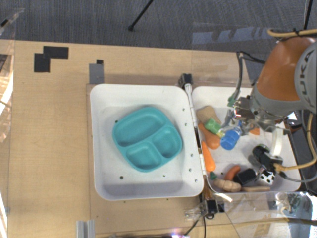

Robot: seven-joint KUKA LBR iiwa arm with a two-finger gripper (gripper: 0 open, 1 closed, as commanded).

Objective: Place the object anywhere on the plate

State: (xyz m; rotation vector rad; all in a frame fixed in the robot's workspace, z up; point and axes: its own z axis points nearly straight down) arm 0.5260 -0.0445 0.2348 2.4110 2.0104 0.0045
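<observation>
A teal plate point(146, 138) with three compartments lies in the left bin point(106, 182) with nothing on it. My gripper point(235, 123) hangs over the middle of the right bin point(218, 94), well to the right of the plate. A blue toy piece point(230, 140) sits right below the gripper's tip, and the wrist hides how the two meet. Just left of it lie a green piece point(213, 126) and a tan bread-like piece point(205, 114).
In the right bin, two orange carrots point(208, 158) lie along the left wall. A red piece point(233, 171), a tan piece point(227, 185), a black piece point(245, 176) and a black-and-white cube point(266, 177) crowd the front. A ridge point(194, 133) divides the bins.
</observation>
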